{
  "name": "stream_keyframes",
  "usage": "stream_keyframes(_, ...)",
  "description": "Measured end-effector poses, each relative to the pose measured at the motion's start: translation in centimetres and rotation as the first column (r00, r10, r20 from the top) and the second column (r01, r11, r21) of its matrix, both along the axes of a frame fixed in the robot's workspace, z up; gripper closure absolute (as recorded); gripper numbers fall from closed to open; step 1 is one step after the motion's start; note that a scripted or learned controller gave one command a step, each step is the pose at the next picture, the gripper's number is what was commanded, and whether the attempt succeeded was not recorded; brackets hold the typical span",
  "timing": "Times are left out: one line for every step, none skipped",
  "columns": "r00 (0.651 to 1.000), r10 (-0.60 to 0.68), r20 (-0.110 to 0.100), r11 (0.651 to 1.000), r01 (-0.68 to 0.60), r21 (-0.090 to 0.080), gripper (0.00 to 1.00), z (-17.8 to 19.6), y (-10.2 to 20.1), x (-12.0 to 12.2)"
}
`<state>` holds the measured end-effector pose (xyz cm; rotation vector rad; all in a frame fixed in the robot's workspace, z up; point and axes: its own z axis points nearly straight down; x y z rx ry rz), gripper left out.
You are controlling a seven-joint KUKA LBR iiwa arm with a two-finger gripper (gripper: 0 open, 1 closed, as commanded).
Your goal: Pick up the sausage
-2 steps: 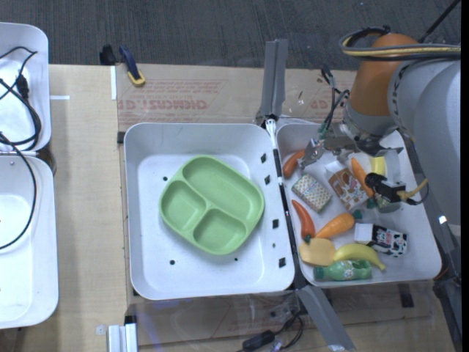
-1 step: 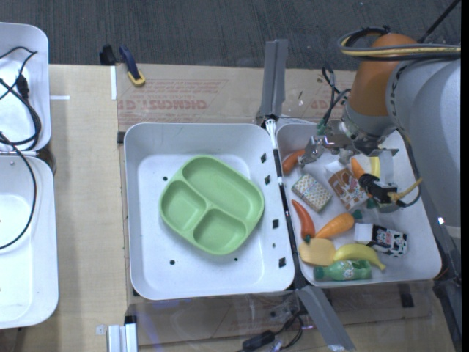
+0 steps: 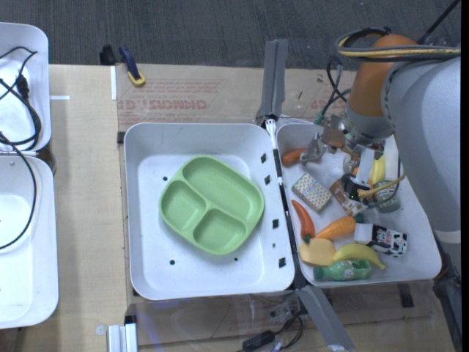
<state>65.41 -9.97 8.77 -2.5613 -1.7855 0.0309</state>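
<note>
Looking from largest to smallest, we see the tabletop [image 3: 80, 196] carrying two white bins: the left bin [image 3: 139, 218] holds a green divided plate [image 3: 212, 205], and the right bin [image 3: 421, 259] is crowded with toy food. Our arm [image 3: 410, 101] reaches over the right bin's far end, and the gripper [image 3: 350, 169] sits low among the clutter there; we cannot tell from this view how it stands. We take the sausage to be the reddish-orange piece [image 3: 294, 155] in the far left corner of the right bin, just beside the bin wall and apart from the gripper. The likeness is the hazard: a red chili [image 3: 303, 219] and a carrot [image 3: 336, 229] lie nearby, with a patterned block [image 3: 313, 191] between, so a descent could land on the wrong thing. Closeness to the wall could also block a clean grip, we judge.
</note>
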Motion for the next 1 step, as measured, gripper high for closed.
stream_keyframes(0.997, 0.074, 0.021, 0.997, -0.074, -0.005, 0.0, 5.58, -0.37, -3.66)
